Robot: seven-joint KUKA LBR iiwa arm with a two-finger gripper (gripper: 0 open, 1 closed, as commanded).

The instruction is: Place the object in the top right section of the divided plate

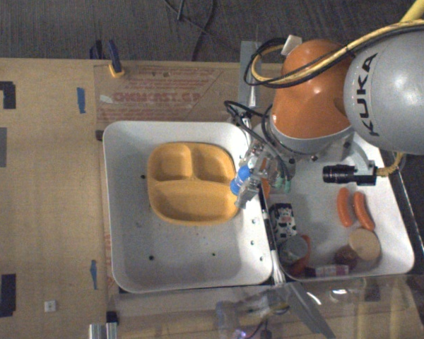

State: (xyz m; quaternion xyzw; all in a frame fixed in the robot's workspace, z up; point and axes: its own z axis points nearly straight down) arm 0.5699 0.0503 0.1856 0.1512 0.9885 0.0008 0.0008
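Your gripper hangs at the plate's right edge, looks like it's pinching a blue thing, hard to tell; presumably lining up the drop.

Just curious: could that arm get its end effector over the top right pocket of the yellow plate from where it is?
Probably yes: the end effector hangs beside the yellow plate, with nothing between them.

yellow-orange divided plate, white bins, orange sausages, black-and-white cow-patterned carton
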